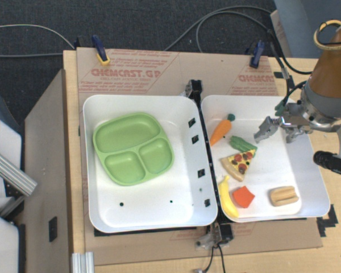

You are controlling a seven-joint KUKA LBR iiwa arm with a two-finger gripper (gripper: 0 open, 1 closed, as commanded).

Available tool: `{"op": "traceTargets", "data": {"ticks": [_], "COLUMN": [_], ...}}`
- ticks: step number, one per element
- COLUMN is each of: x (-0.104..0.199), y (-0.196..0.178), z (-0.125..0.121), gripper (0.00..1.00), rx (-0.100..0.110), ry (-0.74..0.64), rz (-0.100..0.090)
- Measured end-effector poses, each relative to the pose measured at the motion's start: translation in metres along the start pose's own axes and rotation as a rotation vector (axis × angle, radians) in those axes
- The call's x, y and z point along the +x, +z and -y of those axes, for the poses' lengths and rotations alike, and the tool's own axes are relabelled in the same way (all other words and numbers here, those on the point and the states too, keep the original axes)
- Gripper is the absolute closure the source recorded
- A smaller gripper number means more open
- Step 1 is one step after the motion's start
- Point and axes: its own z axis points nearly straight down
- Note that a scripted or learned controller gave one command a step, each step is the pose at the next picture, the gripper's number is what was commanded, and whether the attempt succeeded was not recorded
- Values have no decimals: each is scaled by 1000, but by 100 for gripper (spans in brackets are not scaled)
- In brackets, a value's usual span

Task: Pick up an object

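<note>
Your gripper (265,131) hangs over the right bin (307,169) near its far edge; can't tell its finger state. Nearest thing is the green pickle (242,143), just toward the divider, long axis slanting. Smooth plastic carrot (220,131), flat pizza slice (238,164) lie beyond.

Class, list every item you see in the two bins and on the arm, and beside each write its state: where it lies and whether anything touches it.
Green plate: flat in left bin.
Carrot: lying in right bin.
Pizza slice: flat in right bin.
Banana: along right bin's left wall.
Red block: beside banana.
Bread roll: lying apart.
End effector: above right bin, holding nothing.
</note>
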Motion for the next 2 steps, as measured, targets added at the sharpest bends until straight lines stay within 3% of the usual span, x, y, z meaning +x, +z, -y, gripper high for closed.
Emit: {"op": "traceTargets", "data": {"ticks": [1,2], "x": [0,4], "y": [-6,39], "z": [-2,3], "gripper": [0,0], "rx": [-11,-6], "ry": [-3,-2], "rz": [2,0]}}
